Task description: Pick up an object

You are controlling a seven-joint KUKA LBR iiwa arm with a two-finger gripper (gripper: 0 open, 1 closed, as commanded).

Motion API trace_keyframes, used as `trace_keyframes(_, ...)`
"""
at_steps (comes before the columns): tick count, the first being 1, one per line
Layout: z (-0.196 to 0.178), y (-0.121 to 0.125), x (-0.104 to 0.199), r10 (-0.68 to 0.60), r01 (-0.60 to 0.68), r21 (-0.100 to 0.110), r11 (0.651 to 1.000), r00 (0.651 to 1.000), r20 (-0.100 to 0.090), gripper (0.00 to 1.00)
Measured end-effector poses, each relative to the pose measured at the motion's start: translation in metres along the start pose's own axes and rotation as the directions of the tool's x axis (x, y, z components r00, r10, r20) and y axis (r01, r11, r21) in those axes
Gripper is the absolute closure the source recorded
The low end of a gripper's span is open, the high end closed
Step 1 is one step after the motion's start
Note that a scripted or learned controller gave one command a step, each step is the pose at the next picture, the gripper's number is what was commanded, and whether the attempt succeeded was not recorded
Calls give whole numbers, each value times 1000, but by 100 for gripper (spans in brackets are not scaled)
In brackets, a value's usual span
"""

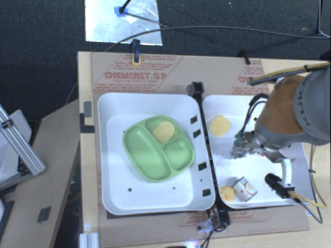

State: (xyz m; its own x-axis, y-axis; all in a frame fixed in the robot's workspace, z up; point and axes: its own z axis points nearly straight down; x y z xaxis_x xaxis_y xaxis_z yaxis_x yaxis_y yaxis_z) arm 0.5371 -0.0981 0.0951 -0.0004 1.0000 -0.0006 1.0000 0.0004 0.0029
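Three small objects lie loose in the right-hand shallow white bin [227, 103]: a flat pale-yellow round piece [220, 125] near its upper left corner, a smaller yellow-orange lump [227, 192] at the lower edge, and, touching that lump on its right, a little silver-and-white can-shaped object with an orange patch [244, 188], lying on its side. Above the middle of this bin hangs the two-finger gripper [242, 148] of the grey arm with its orange band [282, 107], reaching in from the right; the metal head sits well apart from all three pieces, and whether it is open or closed cannot be told, nor is anything seen in its grasp. A black-tipped part [276, 185] juts out near the bin's lower right. Black clips run down the seam between the two bins. The left-hand white bin [119, 190] holds a green three-compartment plastic plate [152, 156], with a yellow rounded piece [164, 132] resting in its upper right compartment. Both bins sit on a brown printed cardboard sheet [155, 71] covering the bench.
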Motion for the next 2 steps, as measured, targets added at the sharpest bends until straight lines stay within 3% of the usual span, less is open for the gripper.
trace_keyframes(2, -95, -3, -15, 2, -2, -3, 1000, 1000, 1, 100)
